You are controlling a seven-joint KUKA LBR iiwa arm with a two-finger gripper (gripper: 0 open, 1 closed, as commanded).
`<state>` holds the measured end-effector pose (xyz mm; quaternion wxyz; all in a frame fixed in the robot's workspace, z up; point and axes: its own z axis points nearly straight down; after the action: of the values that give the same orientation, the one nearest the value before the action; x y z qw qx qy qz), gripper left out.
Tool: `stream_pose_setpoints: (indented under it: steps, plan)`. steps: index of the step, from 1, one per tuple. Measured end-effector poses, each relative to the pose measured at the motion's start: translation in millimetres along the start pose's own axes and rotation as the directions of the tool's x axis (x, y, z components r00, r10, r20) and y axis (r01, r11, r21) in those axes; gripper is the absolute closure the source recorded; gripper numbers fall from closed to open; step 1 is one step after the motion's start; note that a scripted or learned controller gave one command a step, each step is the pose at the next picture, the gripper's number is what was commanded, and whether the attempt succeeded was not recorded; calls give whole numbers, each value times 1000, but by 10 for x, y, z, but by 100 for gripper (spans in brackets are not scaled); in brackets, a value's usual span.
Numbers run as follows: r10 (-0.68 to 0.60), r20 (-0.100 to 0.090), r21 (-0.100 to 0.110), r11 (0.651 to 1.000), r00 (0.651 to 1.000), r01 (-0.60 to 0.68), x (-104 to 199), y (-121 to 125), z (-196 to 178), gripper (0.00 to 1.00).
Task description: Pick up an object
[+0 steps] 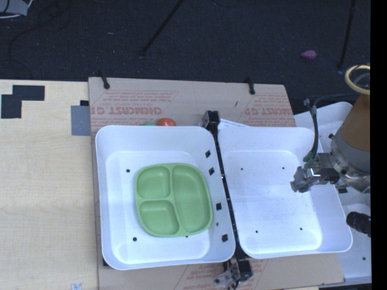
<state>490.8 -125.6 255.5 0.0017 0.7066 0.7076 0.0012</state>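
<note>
Green divided plate [174, 199] in left bin [115, 162], pincer [300, 183] well apart over right bin [272, 222], its state unclear

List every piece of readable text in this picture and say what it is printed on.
"CHEMCAST GP" or close to it, red print seen upside down, blurred, repeated on the brown board under the bins: once at its far left, once at its far right.
Red print on the board's near edge, below the bins: too cut off to read.
The green tray, the left bin and the right bin bear no text.
</note>
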Motion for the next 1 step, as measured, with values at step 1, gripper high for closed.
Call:
stream_pose_setpoints:
  steps: [1]
  plan:
    - [-3,-2,6,1000,1000,3,499,160,-56,100]
